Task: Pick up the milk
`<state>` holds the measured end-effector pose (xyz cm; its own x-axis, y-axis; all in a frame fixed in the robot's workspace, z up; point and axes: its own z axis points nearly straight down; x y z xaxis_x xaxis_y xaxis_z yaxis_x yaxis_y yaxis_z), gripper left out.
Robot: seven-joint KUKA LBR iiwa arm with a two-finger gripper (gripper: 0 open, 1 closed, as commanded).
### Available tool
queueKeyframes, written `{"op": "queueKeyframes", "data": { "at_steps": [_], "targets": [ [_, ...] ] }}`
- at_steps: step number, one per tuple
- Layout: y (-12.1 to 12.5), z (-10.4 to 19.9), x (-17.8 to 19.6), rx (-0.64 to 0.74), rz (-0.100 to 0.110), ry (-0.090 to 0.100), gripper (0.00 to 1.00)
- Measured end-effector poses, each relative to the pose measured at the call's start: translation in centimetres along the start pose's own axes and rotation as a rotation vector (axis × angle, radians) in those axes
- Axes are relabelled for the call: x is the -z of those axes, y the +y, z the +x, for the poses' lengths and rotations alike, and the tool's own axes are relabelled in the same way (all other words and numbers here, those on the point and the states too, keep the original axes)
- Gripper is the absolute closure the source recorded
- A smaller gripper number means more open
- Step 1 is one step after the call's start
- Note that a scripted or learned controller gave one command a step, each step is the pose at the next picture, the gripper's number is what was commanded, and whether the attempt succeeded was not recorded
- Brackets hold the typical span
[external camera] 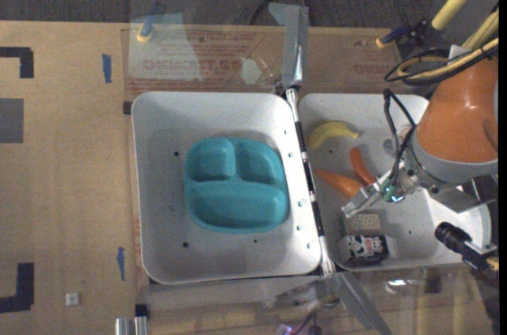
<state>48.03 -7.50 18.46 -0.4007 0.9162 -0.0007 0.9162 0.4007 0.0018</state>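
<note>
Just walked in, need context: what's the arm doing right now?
The KUKA arm reaches into the right bin, its claw low over the bin floor just above the milk carton. The carton lies near the bin's front edge, not between the fingers. A banana and two carrots lie nearby. The left bin holds a teal divided plate.

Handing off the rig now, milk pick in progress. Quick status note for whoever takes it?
Gripper: low in the right bin, just above the milk, nothing seen between its fingers.
Milk: lying at the right bin's near-left corner, next to a small speckled block.
Other items in that bin: banana, two carrots.
Left bin holds a teal divided plate.
Done: arm is over the right bin, close to the milk.
Left: grasp the milk and lift it.
</note>
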Motion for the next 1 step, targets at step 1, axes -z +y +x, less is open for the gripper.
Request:
{"op": "queueKeyframes", "data": {
  "at_steps": [1],
  "targets": [
    [3.23, 3.95, 2.52, 0.052, -0.001, -0.001, 0.00]
  ]
}}
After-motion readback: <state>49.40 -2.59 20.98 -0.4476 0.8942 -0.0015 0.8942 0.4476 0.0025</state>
